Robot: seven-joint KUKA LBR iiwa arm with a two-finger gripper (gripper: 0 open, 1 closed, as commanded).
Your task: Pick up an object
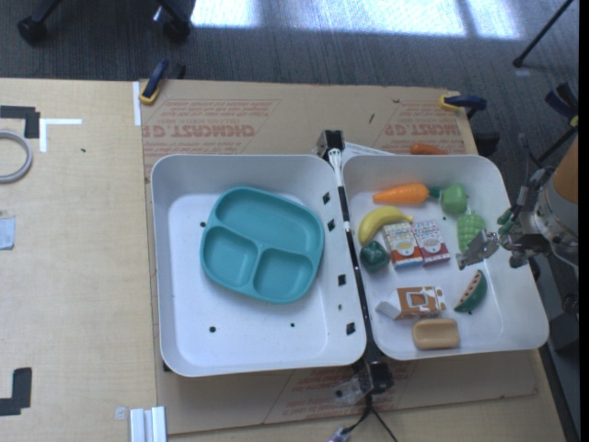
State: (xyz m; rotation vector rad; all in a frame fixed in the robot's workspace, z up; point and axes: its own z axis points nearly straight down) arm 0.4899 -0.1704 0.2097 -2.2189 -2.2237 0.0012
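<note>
The cardboard sheet (216, 118) under both bins bears mirrored lettering I cannot make out. The left bin (175, 274) holds a teal divided plate (262, 245). The right bin (515, 316) holds toy food: banana (382, 219), carrot (401, 192), two small printed cartons (416, 243). The claw (480, 250) hangs over the right bin's right edge beside the watermelon slice (470, 292); its opening cannot be judged.

cam: single, fixed overhead | tilt: slanted down | range: medium | frame: both bins (166, 274) centre-right, floor along top
</note>
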